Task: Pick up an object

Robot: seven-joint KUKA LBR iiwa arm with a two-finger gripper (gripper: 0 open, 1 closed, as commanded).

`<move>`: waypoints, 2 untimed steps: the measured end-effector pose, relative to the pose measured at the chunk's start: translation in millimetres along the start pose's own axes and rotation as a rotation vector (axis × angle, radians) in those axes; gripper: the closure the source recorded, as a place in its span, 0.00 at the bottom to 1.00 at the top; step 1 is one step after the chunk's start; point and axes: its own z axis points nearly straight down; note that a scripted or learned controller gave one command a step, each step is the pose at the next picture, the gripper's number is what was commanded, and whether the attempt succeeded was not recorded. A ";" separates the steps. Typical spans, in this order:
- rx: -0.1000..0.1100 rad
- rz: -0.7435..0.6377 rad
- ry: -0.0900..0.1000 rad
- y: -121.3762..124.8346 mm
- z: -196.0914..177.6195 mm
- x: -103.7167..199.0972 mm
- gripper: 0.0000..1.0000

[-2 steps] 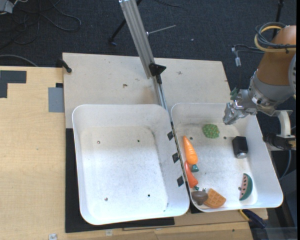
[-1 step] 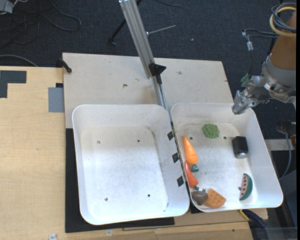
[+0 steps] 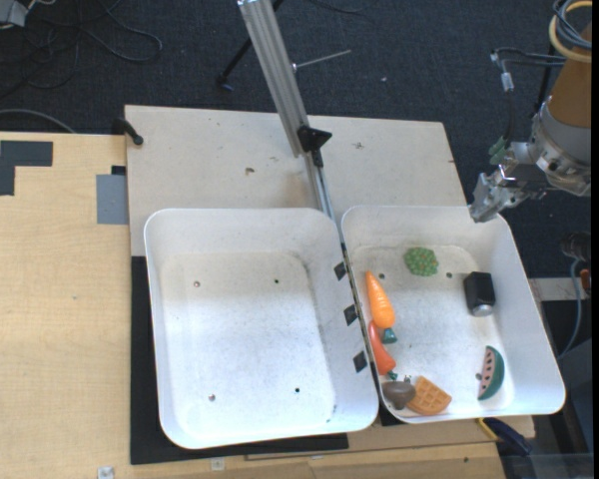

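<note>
**A:** Cam view, status? Where's the gripper?

**B:** Up at approx 2 o'clock of the right bin, hanging over its far corner rim. Not over any obj yet. Nothing between the fingers as far as I see; whether they're apart or together I can't tell, too small + blurred.

**A:** Candidates?

**B:** All in the right bin. Green lumpy ball at 12 o'clock, alone. Black block at approx 2, near the right wall. Orange carrot at 9, lying along the left wall, a red piece just below it. Watermelon slice at 4–5. Waffle piece at 6, touching a brown lump on its 9 o'clock side. Left bin has no obj I can make out.

**A:** Which one to go for?

**B:** My call: green ball or black block. Both are nearest the gripper and have free space round them. Carrot hugs the wall, so a finger prob hits the rim or divider. Waffle + lump are crowded, risk of a double or a nudge.

**A:** Tips for the step?

**B:** Centre over the obj before descent, fingers wide, close across the narrow axis. For the block, align w/ its short side. Ball may roll, so come down straight, no side push. Lift slow, check it's really held.
</note>
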 end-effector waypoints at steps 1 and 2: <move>0.004 -0.003 0.002 8.6 14.6 59.1 1.00; 0.003 -0.003 0.002 18.2 18.1 108.6 1.00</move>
